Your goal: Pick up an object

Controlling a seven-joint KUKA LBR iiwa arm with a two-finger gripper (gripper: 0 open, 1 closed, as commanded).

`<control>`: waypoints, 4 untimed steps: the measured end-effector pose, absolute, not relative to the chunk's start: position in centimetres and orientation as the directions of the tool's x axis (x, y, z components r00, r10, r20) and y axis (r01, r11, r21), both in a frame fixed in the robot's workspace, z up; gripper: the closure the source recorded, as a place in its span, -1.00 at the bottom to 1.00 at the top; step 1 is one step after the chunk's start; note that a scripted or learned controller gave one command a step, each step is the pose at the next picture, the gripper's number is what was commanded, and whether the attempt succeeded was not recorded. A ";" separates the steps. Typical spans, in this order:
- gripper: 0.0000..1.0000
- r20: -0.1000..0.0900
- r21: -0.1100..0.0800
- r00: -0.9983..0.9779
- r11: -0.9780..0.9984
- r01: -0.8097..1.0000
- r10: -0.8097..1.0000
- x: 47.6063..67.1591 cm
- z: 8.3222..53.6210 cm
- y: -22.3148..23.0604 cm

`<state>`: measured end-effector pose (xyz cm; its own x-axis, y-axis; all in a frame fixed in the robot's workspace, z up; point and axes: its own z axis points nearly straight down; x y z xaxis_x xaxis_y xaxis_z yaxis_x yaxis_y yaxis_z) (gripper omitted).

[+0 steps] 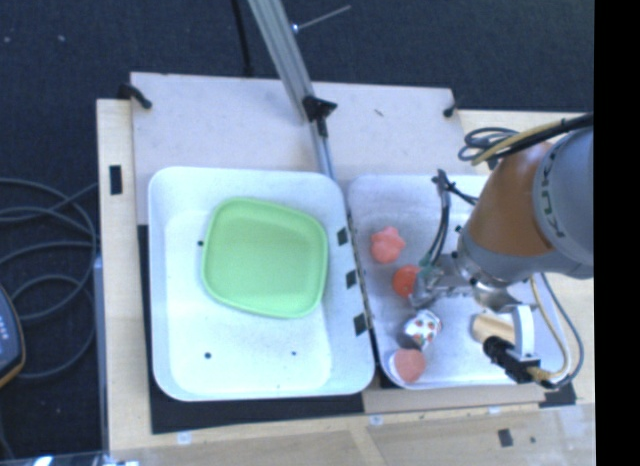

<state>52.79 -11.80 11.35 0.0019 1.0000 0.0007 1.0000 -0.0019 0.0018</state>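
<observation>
In the right bin lie several small objects: a pink-orange lump near the bin's left wall, a red-orange ball below it, a white speckled piece, and a pink round piece at the front edge. My gripper hangs low over the bin, right beside the red-orange ball and just above the speckled piece. The arm's orange band and grey body cover the right half of this bin. Nothing is plainly seen between the fingers.
The left bin holds a light green square plate. A slanted metal pole runs from the top down to the gap between the bins. Cables and a yellowish part lie at the right bin's front right.
</observation>
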 end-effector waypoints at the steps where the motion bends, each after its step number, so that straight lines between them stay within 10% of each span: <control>1: 1.00 -0.001 0.004 0.000 0.000 1.000 1.000 52.5 15.6 -11.9; 4: 1.00 0.001 0.002 -0.004 0.004 1.000 1.000 56.1 21.7 -1.6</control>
